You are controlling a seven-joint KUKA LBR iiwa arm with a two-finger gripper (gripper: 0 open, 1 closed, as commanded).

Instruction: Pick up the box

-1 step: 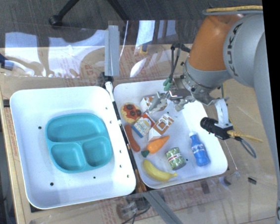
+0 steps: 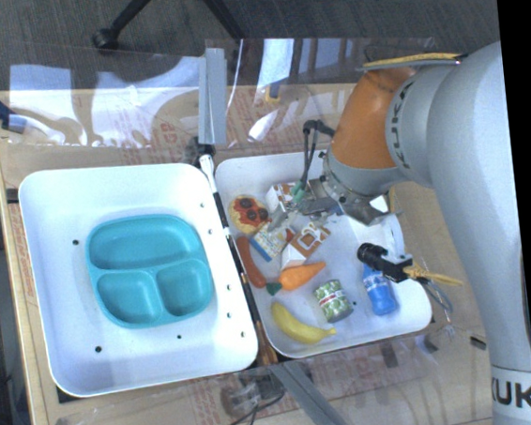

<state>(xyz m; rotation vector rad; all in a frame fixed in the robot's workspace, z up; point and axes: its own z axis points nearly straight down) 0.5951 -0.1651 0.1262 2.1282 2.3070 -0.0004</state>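
Note:
A small blue-and-white box (image 2: pixel 266 244) lies tilted in the right bin (image 2: pixel 405 326), near its left wall. A second small carton with a brown-and-white face (image 2: pixel 309 240) lies just to its right. My gripper (image 2: pixel 300 203) hangs low over the upper middle of this bin, right above and slightly behind the two cartons. The grey wrist and the orange band (image 2: pixel 370 125) hide its upper part. I see nothing lifted off the bin floor.
Around the cartons in the right bin lie a pizza slice (image 2: pixel 246 211), a hot dog (image 2: pixel 250 263), a carrot (image 2: pixel 300 275), a green can (image 2: pixel 332 300), a banana (image 2: pixel 301 325) and a blue bottle (image 2: pixel 380 293). The left bin (image 2: pixel 47 197) holds a teal divided tray (image 2: pixel 149 269).

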